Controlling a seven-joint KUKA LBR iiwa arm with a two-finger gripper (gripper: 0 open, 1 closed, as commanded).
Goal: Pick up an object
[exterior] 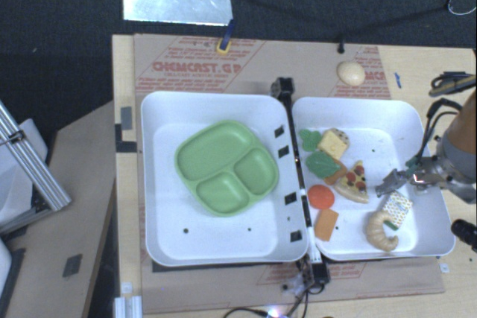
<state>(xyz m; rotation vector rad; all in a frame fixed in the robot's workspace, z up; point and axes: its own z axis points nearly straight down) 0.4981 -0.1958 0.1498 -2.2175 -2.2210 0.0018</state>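
Note:
The right bin (373, 119) holds several toy foods. A green leafy piece (320, 162) and a yellow cheese wedge (335, 143) lie beside a pizza slice (352, 182). Nearer the front are a red disc (321, 196), an orange block (326, 223), a tan croissant (381, 230) and a small checkered packet (397, 209). My gripper (399, 182) hangs low over the bin's right side, just above the checkered packet and to the right of the pizza slice. Nothing is visibly held in it.
The left bin (160, 234) bears a green divided plate (226, 167). A beige egg-shaped object (351, 72) rests on the cardboard behind the right bin. The black divider (294, 160) runs between the bins. The arm (458, 153) crosses the right bin's right rim.

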